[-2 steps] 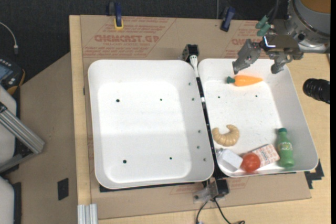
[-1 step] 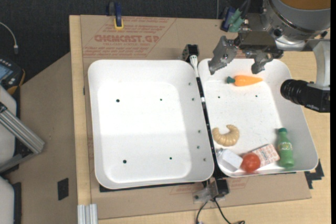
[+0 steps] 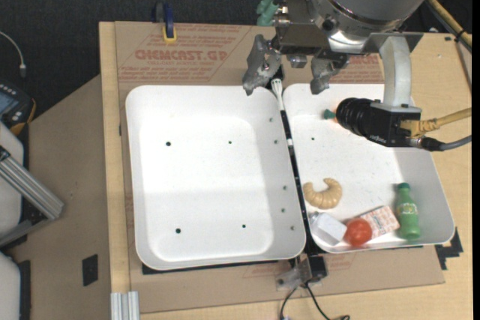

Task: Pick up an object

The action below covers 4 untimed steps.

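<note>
Croissant [image 3: 323, 193] well below spread fingers [image 3: 260, 75], untouched.

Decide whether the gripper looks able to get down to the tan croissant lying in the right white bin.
Probably yes: the tan croissant lies alone on bare bin floor, with nothing over it, clear of the gripper at the far rim of the right white bin.

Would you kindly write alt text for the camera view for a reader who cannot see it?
A grey robot arm's gripper hangs open over the far end of two shallow white bins. The right bin holds a tan croissant, red tomato, green bottle and white packet.
</note>
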### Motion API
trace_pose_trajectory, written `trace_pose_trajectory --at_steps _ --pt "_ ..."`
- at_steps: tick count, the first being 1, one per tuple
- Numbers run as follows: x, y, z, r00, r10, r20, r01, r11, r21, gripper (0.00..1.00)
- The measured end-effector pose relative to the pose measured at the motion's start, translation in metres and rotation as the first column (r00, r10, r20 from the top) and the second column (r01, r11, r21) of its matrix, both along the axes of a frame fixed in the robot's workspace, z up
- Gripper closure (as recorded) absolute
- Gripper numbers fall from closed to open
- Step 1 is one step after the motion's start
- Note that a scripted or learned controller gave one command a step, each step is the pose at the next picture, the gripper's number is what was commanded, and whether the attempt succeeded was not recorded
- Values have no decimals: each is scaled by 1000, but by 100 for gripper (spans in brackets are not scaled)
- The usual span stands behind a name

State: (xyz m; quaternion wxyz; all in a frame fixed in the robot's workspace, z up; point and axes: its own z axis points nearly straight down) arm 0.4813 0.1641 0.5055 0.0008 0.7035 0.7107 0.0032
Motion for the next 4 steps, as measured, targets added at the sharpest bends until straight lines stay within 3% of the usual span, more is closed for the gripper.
trace_pose_trajectory --at_steps 1,2,3,4 --pt "-2 41 31 1000 -4 0 4 1000 0 0" --pt "-2 62 29 1000 -7 -3 7 1000 -2 0" --pt "-2 61 41 1000 -7 1 7 1000 -1 100" --pt "-3 60 -60 1000 -12 -18 11 1000 -9 100"
